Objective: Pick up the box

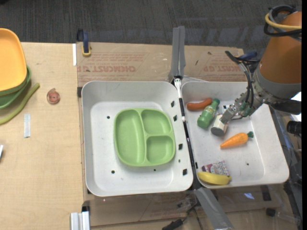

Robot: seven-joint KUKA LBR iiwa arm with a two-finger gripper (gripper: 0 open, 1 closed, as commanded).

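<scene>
Where rims meet, flat printed box [215,167] (glossy) beside curved banana [214,178].

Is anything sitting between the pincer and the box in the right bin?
Yes. The pincer is at the bin's upper middle, the box near the front edge. The carrot lies roughly between them, and the banana touches the box's front side.

The two bins [91,143] look like smooth white plastic, and the green plate [144,137] in the left one looks like smooth, matt plastic too. The bench [43,176] looks like pale wood, with brown cardboard [129,63] at the far side. The carrot [235,140] and banana [214,178] look like shiny plastic toys.
</scene>
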